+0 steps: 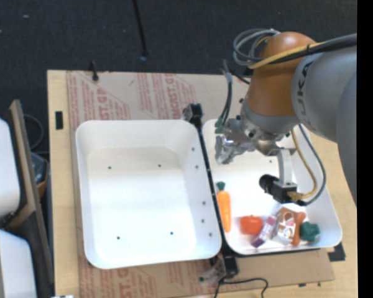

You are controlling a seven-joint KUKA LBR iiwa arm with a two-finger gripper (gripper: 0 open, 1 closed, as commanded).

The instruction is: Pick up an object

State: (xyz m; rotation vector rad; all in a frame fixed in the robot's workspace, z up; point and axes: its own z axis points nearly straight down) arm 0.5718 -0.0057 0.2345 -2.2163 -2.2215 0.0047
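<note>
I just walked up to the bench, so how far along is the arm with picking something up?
Nothing looks picked yet. The carrot, red piece, packet and green piece all lie in the right bin. The pincer sits over that bin's upper left part, above the carrot, with nothing visible between its fingers. Left to do: lower, grasp and lift one object.

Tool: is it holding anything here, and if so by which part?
Nothing is held. The tool hangs above the right bin, apart from the carrot and the other items.
</note>
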